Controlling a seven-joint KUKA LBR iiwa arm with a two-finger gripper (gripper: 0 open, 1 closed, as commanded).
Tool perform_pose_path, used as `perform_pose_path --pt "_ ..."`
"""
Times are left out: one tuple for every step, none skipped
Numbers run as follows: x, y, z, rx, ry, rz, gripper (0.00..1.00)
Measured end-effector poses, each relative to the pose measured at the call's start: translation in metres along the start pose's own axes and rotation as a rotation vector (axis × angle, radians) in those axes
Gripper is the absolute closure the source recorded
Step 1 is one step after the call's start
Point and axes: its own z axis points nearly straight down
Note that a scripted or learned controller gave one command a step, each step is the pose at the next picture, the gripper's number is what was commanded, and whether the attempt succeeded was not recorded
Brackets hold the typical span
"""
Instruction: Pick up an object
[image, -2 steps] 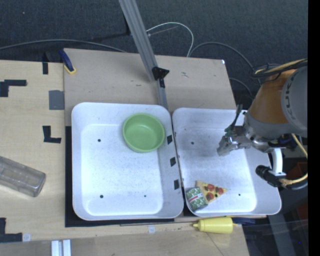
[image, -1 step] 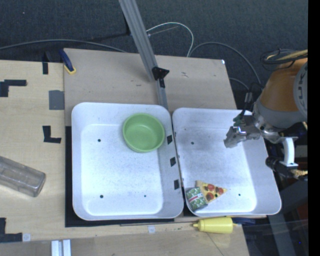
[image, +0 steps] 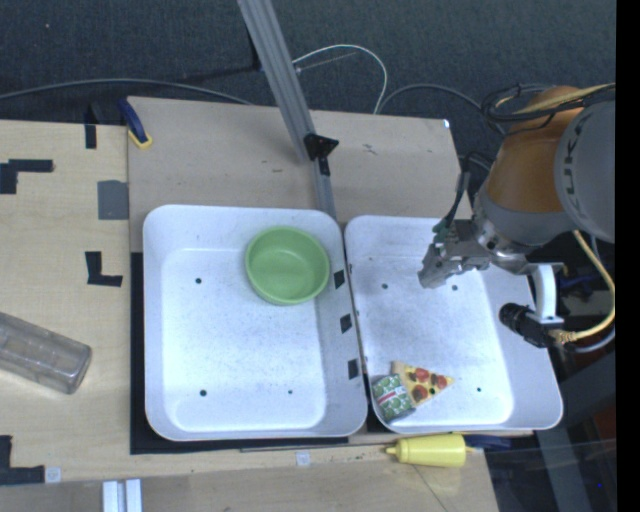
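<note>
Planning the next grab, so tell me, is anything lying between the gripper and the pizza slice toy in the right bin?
Nothing visible does. The gripper hangs over the right bin; bare floor separates it from the pizza slice toy near the front edge.

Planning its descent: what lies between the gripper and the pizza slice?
Bare white bin floor separates the gripper from the pizza slice, seen from the overhead camera.

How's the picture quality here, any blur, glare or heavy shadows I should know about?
Camera view: soft and a bit grainy overall; lighting is even, with no hard shadows in the white bins; the green bowl reads clearly; the gripper is small and smeared; the small packet has unreadable print.
</note>
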Motion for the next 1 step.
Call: perform_pose_path --pt "0.0531 0.012 -0.0121 0.001 0.0 0.0 1.0"
